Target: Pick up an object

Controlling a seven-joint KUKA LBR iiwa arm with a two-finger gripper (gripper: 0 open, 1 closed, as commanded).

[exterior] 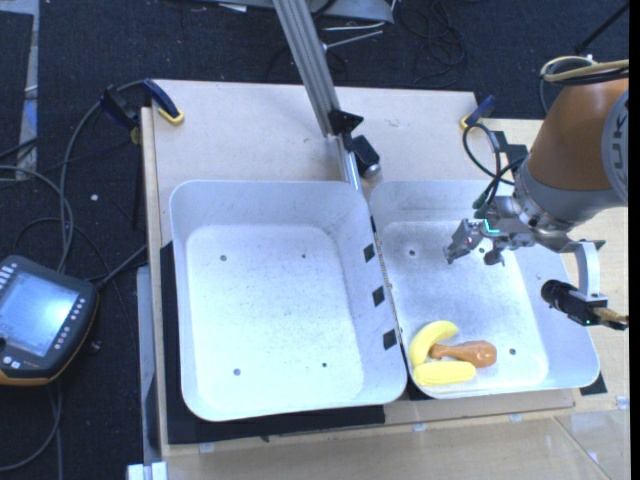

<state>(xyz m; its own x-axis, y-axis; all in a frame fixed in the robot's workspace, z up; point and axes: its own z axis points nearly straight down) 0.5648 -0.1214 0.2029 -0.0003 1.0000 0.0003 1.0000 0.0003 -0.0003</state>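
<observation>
Gripper (470, 245) hangs over the right bin's (520, 298) upper middle, jaw state cannot be told at this scale, well apart from the yellow banana (436, 336), brown drumstick toy (470, 353) and yellow piece (444, 373) clustered by the near-left corner.

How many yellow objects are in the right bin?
2. A curved yellow piece lies near the front left corner of the right bin, and a second yellow piece lies just in front of it, both beside a brown object.
</observation>
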